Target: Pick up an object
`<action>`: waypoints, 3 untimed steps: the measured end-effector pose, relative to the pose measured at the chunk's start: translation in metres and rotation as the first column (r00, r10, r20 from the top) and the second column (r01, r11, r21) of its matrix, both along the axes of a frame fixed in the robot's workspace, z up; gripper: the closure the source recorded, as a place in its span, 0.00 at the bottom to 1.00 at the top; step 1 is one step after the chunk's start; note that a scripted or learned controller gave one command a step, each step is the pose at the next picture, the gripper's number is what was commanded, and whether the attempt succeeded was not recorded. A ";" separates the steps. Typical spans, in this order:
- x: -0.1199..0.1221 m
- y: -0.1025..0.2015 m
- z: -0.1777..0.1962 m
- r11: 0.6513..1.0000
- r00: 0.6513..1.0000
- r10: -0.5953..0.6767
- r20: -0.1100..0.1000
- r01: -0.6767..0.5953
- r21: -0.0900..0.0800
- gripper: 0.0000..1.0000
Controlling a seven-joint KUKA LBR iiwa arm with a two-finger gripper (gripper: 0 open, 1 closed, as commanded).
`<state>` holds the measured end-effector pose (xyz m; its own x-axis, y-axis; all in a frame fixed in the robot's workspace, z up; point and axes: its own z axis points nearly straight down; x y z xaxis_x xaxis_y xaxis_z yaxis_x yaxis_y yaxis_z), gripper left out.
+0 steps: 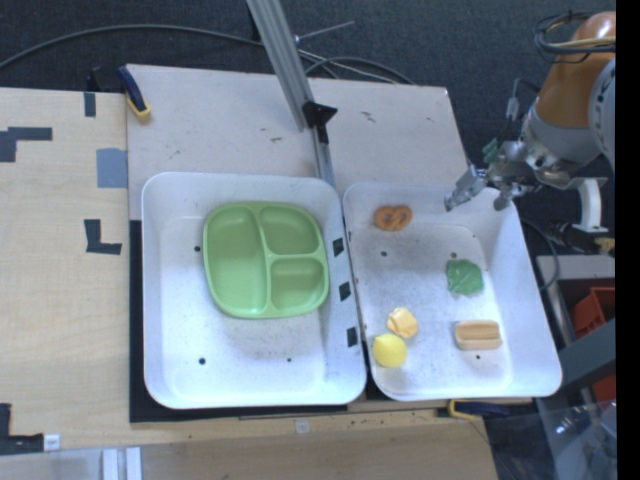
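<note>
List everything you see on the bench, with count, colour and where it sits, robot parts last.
Bins: two, white, side by side on the bench.
Divided plate: one, green, in the left bin.
Pretzel-like piece: one, orange-brown, right bin, far end.
Leafy piece: one, green, right bin, middle right.
Small chunk: one, yellow-orange, right bin, near side.
Lemon-like ball: one, yellow, just in front of the chunk.
Hot-dog-like piece: one, tan, right bin, near right.
Clamp: one, blue and yellow, far left of the bench.
Gripper: one, grey, over the right bin's far right corner.

2 bins (160, 298), 1 plate (266, 259), 5 foods (464, 276).
</note>
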<state>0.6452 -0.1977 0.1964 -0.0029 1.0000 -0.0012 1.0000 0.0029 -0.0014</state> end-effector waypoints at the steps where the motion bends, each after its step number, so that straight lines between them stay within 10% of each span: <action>1: 0.000 0.000 0.000 1.000 1.000 0.000 0.000 0.000 0.000 0.00; 3: -0.002 0.011 -0.110 1.000 1.000 0.000 -0.001 0.000 -0.001 0.00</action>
